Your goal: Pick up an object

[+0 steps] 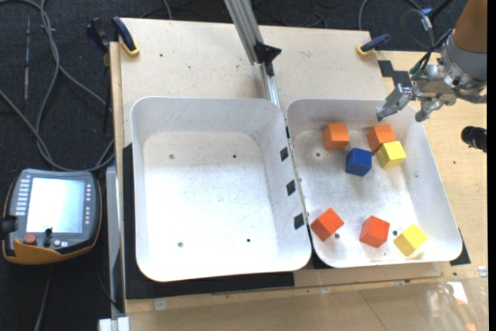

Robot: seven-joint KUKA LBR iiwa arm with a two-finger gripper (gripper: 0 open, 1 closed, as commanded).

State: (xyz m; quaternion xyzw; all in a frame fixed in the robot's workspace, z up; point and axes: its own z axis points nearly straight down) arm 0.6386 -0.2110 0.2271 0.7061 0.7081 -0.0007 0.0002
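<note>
My gripper (406, 108) hangs over the far right edge of the right bin (438, 190), its two fingers spread open with nothing between them. Just below and left of it lie an orange cube (380, 136) and a yellow cube (390, 153) touching each other. A blue cube (358, 162) and another orange cube (336, 136) sit further left. Near the front of the bin lie two red-orange cubes (327, 223) (375, 231) and a second yellow cube (410, 239).
The left bin (155, 167) stands beside the right one. A slanted metal pole (236, 0) crosses the back of the bench. Clamps (124, 39) (372, 44) hold the board's far corners. A teach pendant (50, 213) lies on the floor at left.
</note>
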